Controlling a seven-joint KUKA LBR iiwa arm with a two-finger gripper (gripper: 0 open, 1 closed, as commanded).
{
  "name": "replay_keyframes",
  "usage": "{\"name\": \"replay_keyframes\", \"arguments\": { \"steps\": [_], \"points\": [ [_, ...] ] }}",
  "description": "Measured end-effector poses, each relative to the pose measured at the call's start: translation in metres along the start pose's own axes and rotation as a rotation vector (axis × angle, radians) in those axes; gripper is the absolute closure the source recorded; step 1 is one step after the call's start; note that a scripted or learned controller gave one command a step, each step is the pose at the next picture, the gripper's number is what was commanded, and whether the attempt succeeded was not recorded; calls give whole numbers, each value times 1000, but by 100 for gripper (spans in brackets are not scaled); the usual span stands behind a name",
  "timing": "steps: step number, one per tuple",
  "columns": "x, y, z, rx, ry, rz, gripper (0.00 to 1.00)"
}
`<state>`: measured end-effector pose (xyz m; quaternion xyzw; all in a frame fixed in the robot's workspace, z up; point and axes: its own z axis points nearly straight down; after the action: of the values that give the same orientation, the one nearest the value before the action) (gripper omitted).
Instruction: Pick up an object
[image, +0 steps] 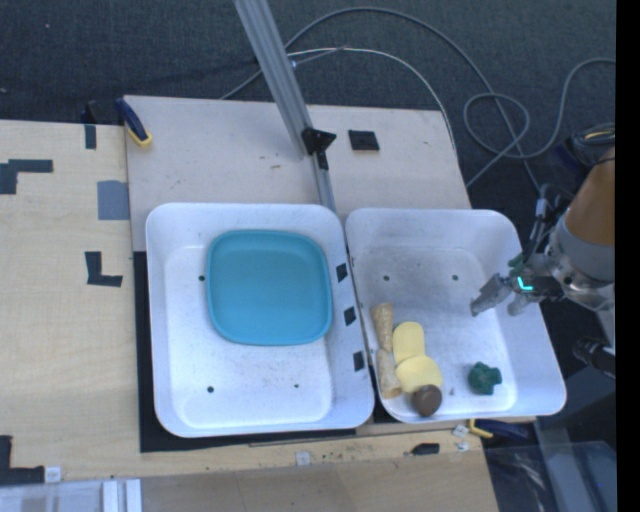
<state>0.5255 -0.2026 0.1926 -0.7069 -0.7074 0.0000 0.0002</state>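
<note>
The right bin (440, 245) holds a small cluster along its near-left side: a beige stick (384, 345), a yellow block (408, 340) with a second yellow piece (414, 373) below it, and a brown ball (427, 400). A small green object (485, 377) lies alone near the front right. My gripper (503, 302) hangs over the right side of this bin, above and slightly right of the green object. Its fingers are spread open with nothing between them.
The left bin (180, 300) carries a blue square plate (268, 286). A grey metal pole (290, 95) slants down to the bins' back edge. Cables trail on the dark floor at the back right. A yellow-and-blue clamp (134, 122) sits at the bench's far-left corner.
</note>
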Motion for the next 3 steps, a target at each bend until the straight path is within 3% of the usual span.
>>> {"name": "replay_keyframes", "arguments": {
  "steps": [1,2,3],
  "points": [
    [0,0,0,0,0,0,0],
    [2,-2,63,6,1,0,0],
    [2,-2,104,-1,-1,0,0]
  ]
}}
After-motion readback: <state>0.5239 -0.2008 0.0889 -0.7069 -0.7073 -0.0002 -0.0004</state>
